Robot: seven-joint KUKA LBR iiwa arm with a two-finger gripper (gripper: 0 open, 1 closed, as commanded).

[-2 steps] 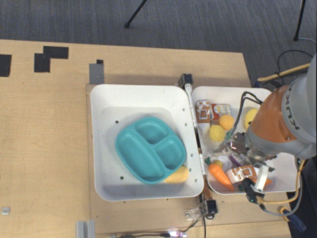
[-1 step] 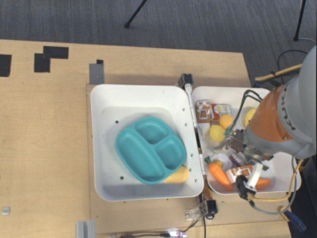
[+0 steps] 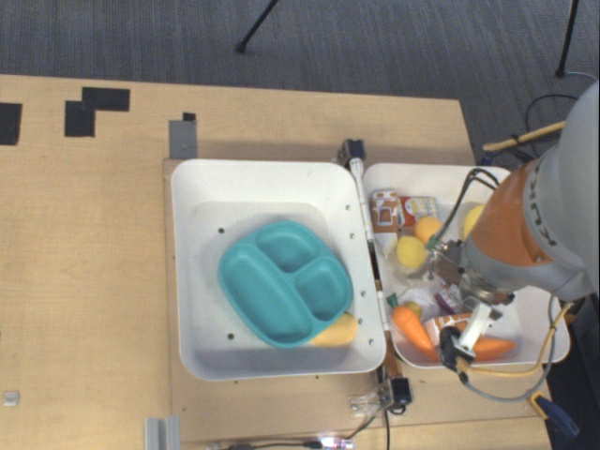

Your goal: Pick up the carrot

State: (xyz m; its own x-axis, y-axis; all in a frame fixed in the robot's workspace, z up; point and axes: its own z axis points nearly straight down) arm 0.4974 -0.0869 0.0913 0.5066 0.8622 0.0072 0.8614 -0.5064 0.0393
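Observation:
The carrot (image 3: 411,327), orange with a green top, lies in the right bin (image 3: 553,340) near its front-left corner, pointing toward the front. My gripper (image 3: 450,287) hangs over the middle of that bin, just right of and behind the carrot, under the grey wrist with the orange band (image 3: 506,228). Nothing can be seen held in it. A second orange, tapered piece (image 3: 494,349) lies at the bin's front, right of the carrot.
Yellow lemons (image 3: 410,251) and a red-and-white packet (image 3: 389,209) crowd the back of the right bin. The left bin (image 3: 202,251) holds a teal divided plate (image 3: 286,282) and a yellow piece (image 3: 336,332) by its front-right edge.

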